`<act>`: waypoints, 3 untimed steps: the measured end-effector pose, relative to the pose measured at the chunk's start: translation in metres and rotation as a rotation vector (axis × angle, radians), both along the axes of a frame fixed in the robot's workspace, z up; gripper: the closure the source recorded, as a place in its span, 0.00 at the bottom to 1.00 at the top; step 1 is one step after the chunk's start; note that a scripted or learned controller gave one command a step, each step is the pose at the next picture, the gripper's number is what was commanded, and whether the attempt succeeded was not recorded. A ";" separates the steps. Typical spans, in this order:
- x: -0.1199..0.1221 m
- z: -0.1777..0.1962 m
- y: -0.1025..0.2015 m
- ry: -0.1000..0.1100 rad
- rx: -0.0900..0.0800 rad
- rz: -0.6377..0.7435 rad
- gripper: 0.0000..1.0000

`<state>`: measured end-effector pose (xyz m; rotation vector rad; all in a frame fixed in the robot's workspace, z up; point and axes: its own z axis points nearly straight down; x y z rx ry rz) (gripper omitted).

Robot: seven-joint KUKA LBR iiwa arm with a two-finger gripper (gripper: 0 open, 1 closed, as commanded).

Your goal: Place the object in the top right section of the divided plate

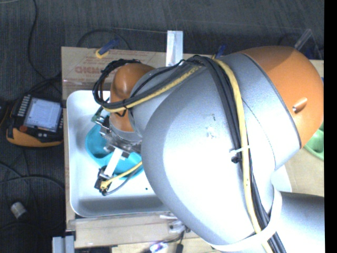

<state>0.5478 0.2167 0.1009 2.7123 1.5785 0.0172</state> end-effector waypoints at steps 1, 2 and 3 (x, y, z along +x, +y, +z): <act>-0.044 -0.003 0.014 -0.026 -0.001 0.242 1.00; -0.050 -0.002 0.012 -0.031 -0.011 0.531 1.00; -0.057 -0.003 0.002 -0.016 0.023 -0.123 1.00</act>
